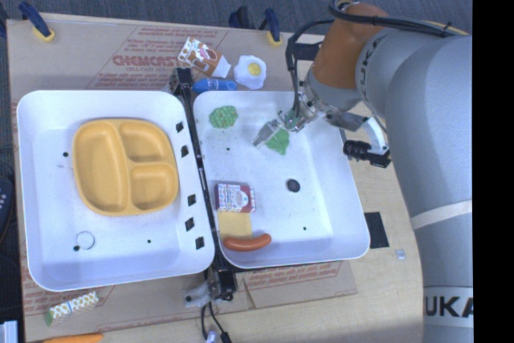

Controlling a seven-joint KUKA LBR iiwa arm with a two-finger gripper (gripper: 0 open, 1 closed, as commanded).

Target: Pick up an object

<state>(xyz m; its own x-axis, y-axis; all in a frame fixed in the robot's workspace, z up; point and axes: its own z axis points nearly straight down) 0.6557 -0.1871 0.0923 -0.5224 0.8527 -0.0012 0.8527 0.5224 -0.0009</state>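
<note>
Metal-grey fingers of the gripper (275,131) stand low in the right bin (337,197), in its upper middle. One fingertip reaches left toward about the bin's centre line; a green leaf-shaped piece (279,142) lies directly under and just below the tips, touching or nearly so. Whether the jaws are spread or closed cannot be told at this angle, and the piece is not seen between them.

Judgement: the green piece is the likely target. It lies immediately beneath the tips, slightly toward the bin's near side, so the coming move turns on a short vertical drop, not a sideways reach. Its long axis cannot be made out.

Surroundings: a second green piece (223,116) lies up and left, near the divider, well apart. A small dark disc (293,186) sits below, apart. A red-and-white packet (234,196), a yellow slice (234,223) and a sausage (246,241) crowd the lower left corner. Bare floor surrounds the target on all sides; the far wall is the nearest edge. A yellow tray (124,165) occupies the left bin (40,197).
</note>
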